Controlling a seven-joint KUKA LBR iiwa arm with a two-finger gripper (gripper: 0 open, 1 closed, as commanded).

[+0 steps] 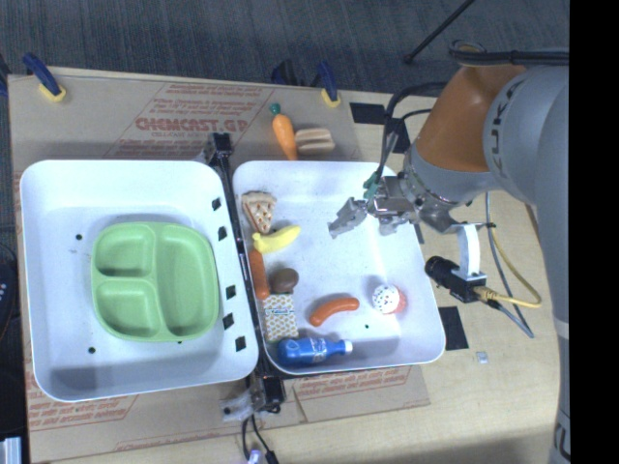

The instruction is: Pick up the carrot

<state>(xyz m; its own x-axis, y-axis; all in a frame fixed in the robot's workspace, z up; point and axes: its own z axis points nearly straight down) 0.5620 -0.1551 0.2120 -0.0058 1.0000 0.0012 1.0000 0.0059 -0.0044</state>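
- Just beyond the right bin's [426, 298] far rim, the carrot [283, 135] lies on the tabletop.
- Above that bin, end effector [350, 217] spread, empty.
- Risk: rim blocking a low approach.

in the left bin [39, 259] we see a green divided plate [155, 280]. in the right bin [319, 177] we see a pizza slice [258, 207] above a banana [276, 239], a sausage [334, 308], a dotted white ball [387, 300], a blue bottle [311, 349] on its side, and a patterned packet [280, 317]. behind the bins lies a sandwich [314, 141].
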